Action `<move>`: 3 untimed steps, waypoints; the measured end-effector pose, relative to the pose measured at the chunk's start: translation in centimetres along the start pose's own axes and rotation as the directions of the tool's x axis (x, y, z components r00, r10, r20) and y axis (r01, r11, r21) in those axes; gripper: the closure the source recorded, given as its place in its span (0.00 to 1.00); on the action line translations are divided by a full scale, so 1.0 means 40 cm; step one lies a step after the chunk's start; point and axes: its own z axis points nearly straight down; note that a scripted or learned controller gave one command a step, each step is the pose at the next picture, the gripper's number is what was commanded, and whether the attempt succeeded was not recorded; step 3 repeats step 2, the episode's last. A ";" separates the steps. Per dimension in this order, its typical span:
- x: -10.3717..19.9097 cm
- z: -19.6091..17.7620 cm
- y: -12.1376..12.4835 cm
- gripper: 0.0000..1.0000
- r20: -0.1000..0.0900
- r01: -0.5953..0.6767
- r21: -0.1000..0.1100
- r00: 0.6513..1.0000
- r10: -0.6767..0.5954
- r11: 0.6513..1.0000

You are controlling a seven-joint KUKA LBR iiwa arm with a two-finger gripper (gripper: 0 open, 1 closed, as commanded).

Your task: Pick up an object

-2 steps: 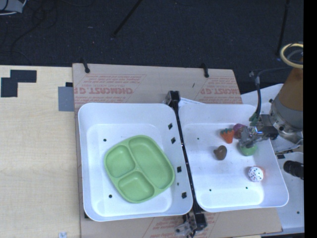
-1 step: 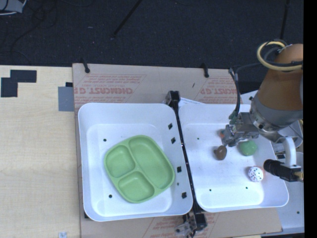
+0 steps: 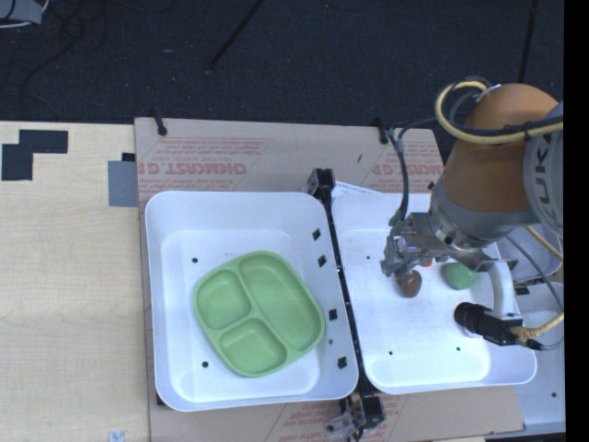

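Note:
My gripper (image 3: 402, 261) hangs low over the right bin (image 3: 433, 371), in its upper middle. A small brown rounded object (image 3: 409, 284) lies on the bin floor right under the gripper's tip; whether they touch is unclear. A little to the right, a small green rounded object (image 3: 457, 273) lies partly hidden under the arm's wrist. The grey and orange arm covers the bin's upper right part.
The left bin (image 3: 175, 247) holds a light green divided plate (image 3: 258, 313) with three compartments, lying slightly right of its middle. A black divider rail (image 3: 336, 274) runs between the two bins. Cardboard lies under both bins.

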 end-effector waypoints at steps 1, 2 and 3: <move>0.123 0.039 0.010 1.00 0.001 -0.002 0.002 1.000 0.002 1.000; 0.244 0.075 0.005 1.00 0.002 -0.001 0.003 1.000 0.001 1.000; 0.244 0.075 0.005 1.00 0.002 -0.001 0.003 1.000 0.001 1.000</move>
